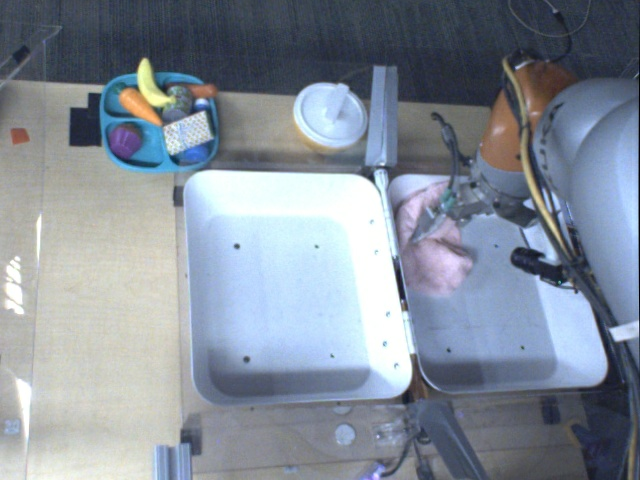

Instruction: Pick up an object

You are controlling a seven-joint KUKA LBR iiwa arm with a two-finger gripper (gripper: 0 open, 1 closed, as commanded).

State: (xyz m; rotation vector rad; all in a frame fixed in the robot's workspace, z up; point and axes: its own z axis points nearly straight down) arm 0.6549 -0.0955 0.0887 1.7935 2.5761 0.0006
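Arm (560,138) reaches in from right, pincer (436,220) lowered, angled leftward

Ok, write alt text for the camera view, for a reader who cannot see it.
A grey robot arm reaches from the right, its gripper over a pink cloth lying at the left side of the right bin. The left bin sits beside it. Behind the bins stand a blue tray of toy food and a white lidded cup.

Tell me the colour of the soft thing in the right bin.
Pale pink; the crumpled cloth shows best in the camera view, under the gripper.
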